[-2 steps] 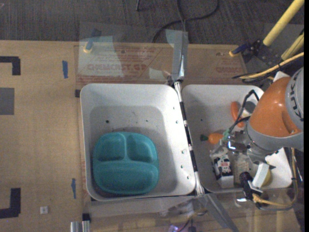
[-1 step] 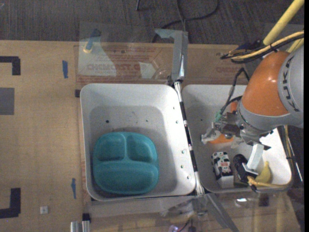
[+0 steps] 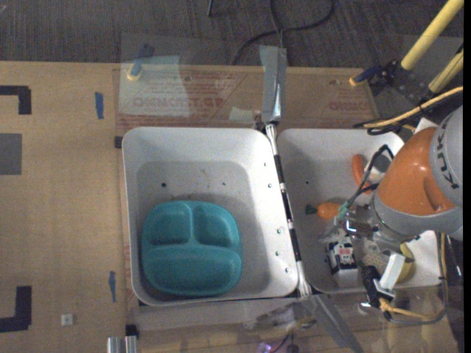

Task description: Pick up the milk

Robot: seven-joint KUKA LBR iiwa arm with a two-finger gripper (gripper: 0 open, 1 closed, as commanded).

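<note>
The milk (image 3: 341,257) is a small white carton with dark print, lying near the front of the right bin (image 3: 309,160). My gripper (image 3: 352,235) hangs low right over it, at the end of the grey arm with the orange band (image 3: 416,182), which reaches in from the right. The gripper's body hides the carton's top, so I cannot tell whether they touch.
An orange carrot-like piece (image 3: 327,210) lies just left of the gripper, another orange item (image 3: 358,169) sits further back, and a yellow banana (image 3: 402,268) is at the front right. The left bin (image 3: 147,153) holds a teal divided plate (image 3: 191,246). Cables trail off the wrist.
</note>
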